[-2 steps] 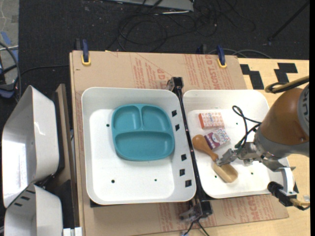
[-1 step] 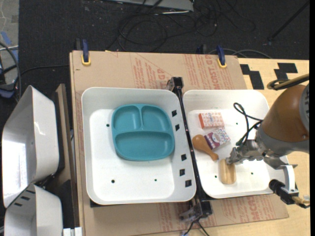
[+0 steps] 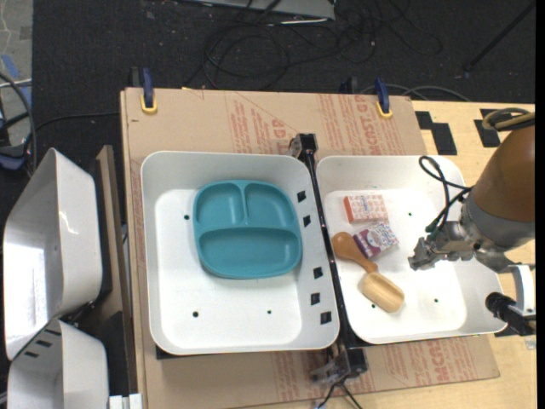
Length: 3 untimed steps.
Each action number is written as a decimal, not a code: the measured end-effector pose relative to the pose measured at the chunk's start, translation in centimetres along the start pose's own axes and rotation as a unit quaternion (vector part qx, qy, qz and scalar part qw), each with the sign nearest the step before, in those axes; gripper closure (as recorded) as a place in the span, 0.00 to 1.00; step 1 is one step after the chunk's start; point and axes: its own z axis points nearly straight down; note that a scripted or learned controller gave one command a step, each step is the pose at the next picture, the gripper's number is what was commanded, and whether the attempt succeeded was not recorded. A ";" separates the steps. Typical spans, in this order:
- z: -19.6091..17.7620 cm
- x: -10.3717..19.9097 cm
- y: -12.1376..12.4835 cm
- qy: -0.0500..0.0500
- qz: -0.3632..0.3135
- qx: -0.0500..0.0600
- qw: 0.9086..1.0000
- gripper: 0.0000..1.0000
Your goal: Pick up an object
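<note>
In the right bin [image 3: 443, 313] lie a small red-and-white box [image 3: 365, 207], a purple-and-white packet [image 3: 376, 239] just below it, and a wooden scoop [image 3: 368, 273] with its handle pointing up-left. My gripper [image 3: 423, 256] hangs over the right part of this bin, to the right of the packet and the scoop. It points left and sits apart from all three objects. Nothing shows between its fingers.
The left bin [image 3: 170, 305] holds a teal divided plate [image 3: 247, 228]. A black divider [image 3: 322, 254] runs between the two bins. A cable loops above the gripper near the right bin's far edge. White containers stand off the bench at the left.
</note>
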 end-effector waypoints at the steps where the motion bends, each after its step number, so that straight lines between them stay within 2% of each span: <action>1: -6.0 0.7 0.0 -0.001 -0.002 -0.002 1.000 1.00; 2: -12.4 0.5 0.4 -0.001 -0.002 -0.003 1.000 1.00; 3: -12.8 0.5 0.4 0.000 -0.001 0.000 1.000 1.00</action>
